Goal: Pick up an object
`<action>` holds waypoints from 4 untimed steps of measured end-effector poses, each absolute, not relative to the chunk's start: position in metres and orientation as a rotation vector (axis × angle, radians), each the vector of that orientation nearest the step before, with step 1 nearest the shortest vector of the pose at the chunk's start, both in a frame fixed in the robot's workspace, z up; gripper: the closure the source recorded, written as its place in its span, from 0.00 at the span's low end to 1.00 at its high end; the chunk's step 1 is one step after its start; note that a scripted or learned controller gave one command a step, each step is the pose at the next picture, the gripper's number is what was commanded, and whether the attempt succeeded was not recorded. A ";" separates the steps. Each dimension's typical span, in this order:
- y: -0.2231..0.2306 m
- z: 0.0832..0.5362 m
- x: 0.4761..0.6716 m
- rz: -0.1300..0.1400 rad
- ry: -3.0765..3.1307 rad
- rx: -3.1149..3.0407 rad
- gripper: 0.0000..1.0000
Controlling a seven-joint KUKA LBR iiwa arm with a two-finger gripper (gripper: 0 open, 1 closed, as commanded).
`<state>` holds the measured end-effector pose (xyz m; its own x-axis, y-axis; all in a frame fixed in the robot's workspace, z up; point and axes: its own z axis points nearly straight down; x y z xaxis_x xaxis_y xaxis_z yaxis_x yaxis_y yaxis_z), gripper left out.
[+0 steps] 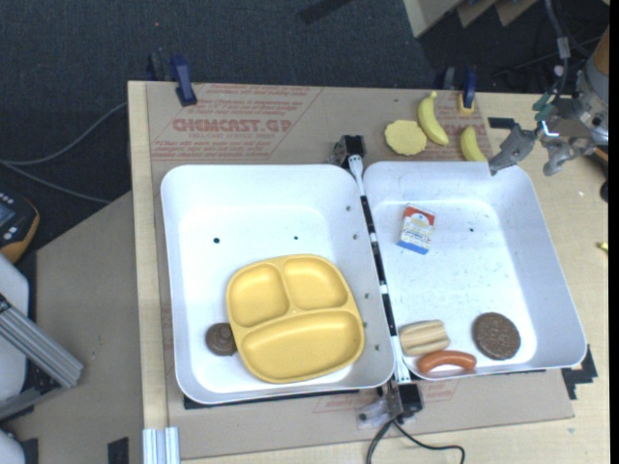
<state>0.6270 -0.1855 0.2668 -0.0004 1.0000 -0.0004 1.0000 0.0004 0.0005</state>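
White plastic bins sit side by side on your bench, and your gripper (pixel 531 149) hangs at the far right corner of the right bin (pixel 551 259), just over its rim. You can see the two grey fingers (pixel 505 153) spread wide apart with nothing between them.

Stuff you could grab in the right bin: a small red, white and blue carton (pixel 417 230) lying flat toward the far left side, then along the near edge a tan bread roll (pixel 424 336), an orange-red sausage (pixel 446 362) touching it, and a round brown patty (pixel 496 335) toward the near right corner.

Your left bin (pixel 193 230) has a yellow divided plastic plate (pixel 293 315) at the near edge, with a small brown cookie (pixel 221 338) just beside its left side.
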 end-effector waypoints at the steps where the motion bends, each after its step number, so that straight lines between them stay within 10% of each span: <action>1: -0.108 0.183 0.628 -0.003 2.236 2.219 0.00; 2: -0.097 0.109 0.667 0.000 2.224 2.218 0.00; 3: -0.096 0.083 0.638 -0.005 2.224 2.226 0.00; 4: -0.096 0.095 0.640 0.002 2.221 2.222 1.00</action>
